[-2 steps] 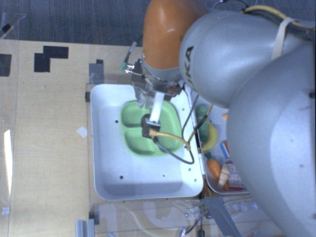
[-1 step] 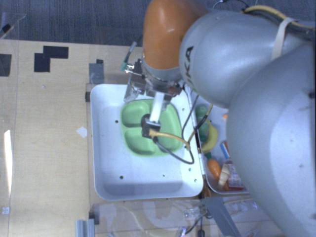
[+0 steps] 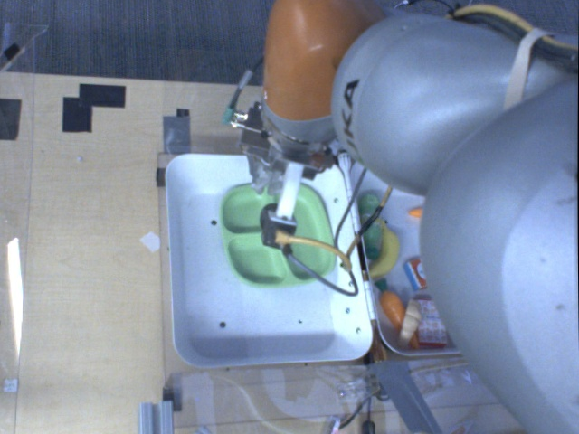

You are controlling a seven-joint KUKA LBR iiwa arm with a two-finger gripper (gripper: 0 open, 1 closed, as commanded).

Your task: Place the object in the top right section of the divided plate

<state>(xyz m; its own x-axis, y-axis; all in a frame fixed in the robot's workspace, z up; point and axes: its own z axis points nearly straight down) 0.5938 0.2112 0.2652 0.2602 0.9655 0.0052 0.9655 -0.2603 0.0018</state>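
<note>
Nearest me, the bare floor of the left bin (image 3: 194, 269) lies just in front of the divided plate (image 3: 246, 211), a green plate sitting in the far half of that bin.

Right of the plate, across the bin wall, the right bin (image 3: 398, 351) holds an orange item (image 3: 391, 307), a red-and-white packet (image 3: 425, 319), a yellow item (image 3: 387, 247) and a green item (image 3: 369, 208).

The gripper (image 3: 270, 177) hangs over the plate's far edge, roughly above the divider between the two far sections. The wrist hides its tips, so I cannot tell how far it is open or whether it carries anything.

Where the object is I cannot say either. It may be under the wrist or among the things in the right bin.

I judge this to be the placing step, with the tool over the plate but not squarely over the far-right section. The next move calls for a small shift rightward along the plate's far edge, a descent inside that section's rim, then a release clear of the divider.

Beyond the plate and to its left are black tape marks (image 3: 90, 107) on the bench.

Writing: there is dark lettering on the grey arm housing above the plate's right side, and I can make out only part of it. The packet's print is too small to read.
</note>
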